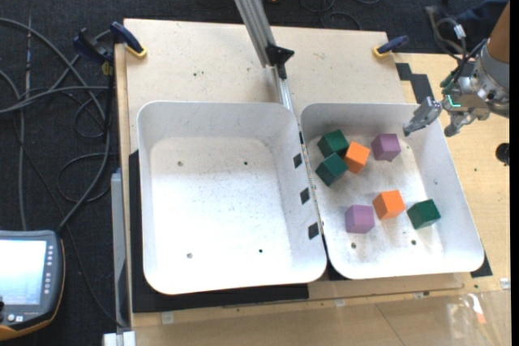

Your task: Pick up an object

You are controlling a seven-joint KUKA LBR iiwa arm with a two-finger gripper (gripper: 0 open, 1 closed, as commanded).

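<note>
On the bench, the right bin point(454, 198) holds seven cubes; the gripper point(438, 117), fingers apart and empty, should descend squarely over the isolated purple cube point(386, 147).

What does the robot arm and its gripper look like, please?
The gripper is grey metal with two thin fingers and a small teal-green light on its body. Above it sits the grey wrist of the arm, with dark cables running nearby.

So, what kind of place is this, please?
Most likely a robotics lab or test cell. A plywood bench held by clamps carries two white bins, the right one holding coloured cubes. Loose cables lie on the dark carpet, and a teach pendant sits nearby.
</note>
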